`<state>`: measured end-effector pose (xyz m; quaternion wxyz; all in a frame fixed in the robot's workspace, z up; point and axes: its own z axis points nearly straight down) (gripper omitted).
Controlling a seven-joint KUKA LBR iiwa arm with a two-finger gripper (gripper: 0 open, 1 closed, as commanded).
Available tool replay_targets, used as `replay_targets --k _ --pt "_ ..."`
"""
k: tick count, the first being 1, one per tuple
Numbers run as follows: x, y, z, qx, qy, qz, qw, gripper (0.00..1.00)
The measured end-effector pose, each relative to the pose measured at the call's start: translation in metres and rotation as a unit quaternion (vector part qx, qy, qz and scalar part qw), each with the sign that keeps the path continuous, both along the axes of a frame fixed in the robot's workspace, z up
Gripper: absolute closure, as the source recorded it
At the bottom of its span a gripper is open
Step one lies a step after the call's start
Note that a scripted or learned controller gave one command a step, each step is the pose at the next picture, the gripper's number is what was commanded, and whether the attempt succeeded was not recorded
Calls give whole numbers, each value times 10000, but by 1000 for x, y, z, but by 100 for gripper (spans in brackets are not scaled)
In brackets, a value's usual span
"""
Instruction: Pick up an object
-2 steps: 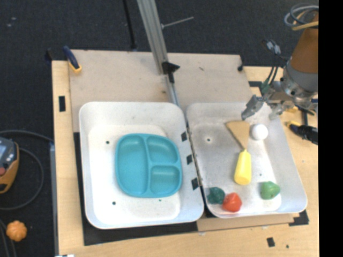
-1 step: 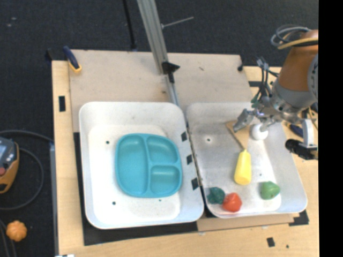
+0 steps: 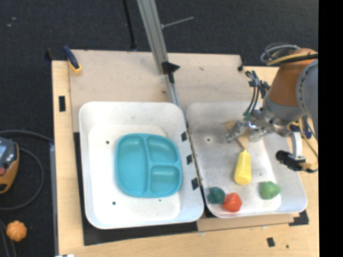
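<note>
Gripper (image 3: pixel 239 132) above yellow bottle (image 3: pixel 243 167), finger state unclear; green (image 3: pixel 269 189), red (image 3: pixel 232 202), teal (image 3: pixel 216 195) pieces beyond bottle at right bin (image 3: pixel 214 123) front edge.

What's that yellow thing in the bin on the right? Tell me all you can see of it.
The yellow, smooth, plastic-looking bottle-shaped object lies flat on the floor of the right shallow white bin. It has a broad rounded body and a narrower top pointing toward the bin's far side, at the end effector just beyond it. Nothing clearly touches it; the other small pieces lie apart, nearer the front wall.
</note>
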<state>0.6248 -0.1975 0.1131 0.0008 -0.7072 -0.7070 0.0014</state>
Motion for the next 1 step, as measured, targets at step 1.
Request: replay_targets --k 1 --pt "1 -2 15 -10 -33 -6 10000 100"
